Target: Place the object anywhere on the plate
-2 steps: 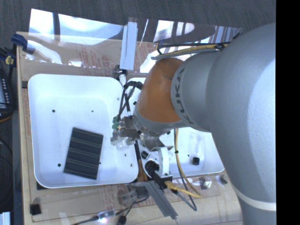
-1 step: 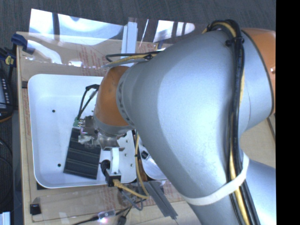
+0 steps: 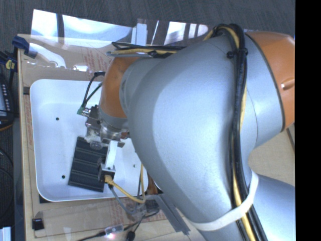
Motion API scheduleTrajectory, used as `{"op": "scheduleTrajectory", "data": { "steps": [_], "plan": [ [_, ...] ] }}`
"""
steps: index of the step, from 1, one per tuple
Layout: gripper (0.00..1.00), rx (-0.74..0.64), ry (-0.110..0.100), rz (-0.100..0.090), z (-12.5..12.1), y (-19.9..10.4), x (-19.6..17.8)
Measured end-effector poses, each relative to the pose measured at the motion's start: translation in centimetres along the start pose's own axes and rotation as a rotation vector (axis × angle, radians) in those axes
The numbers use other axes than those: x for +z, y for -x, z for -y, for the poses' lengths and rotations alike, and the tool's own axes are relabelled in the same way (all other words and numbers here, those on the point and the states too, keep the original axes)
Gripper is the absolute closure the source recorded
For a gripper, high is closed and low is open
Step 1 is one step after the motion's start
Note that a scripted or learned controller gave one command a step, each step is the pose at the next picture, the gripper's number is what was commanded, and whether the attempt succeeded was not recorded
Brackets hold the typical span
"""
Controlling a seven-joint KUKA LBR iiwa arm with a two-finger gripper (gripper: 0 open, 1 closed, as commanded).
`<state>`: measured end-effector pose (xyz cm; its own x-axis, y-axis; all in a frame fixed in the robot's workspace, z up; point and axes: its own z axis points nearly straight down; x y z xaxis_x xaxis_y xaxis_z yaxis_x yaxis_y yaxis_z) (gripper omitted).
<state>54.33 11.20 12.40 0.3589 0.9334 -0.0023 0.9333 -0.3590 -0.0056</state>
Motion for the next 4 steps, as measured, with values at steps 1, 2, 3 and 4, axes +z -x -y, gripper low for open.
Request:
{"op": "scheduleTrajectory", "data": {
  "steps": [1,2,3,4],
  "plan": [
    [1.0,0.173,0.0,-0.002,-4.2,2.4,-6.7],
    [1.0,0.317,0.006,-0.007,1.4,0.9,2.9],
    [1.0,0.709,0.003,-0.015,8.4,-5.8,2.9],
    [1.0,0.22,0.003,-0.003,7.0,-2.3,-7.7]
  ]
}}
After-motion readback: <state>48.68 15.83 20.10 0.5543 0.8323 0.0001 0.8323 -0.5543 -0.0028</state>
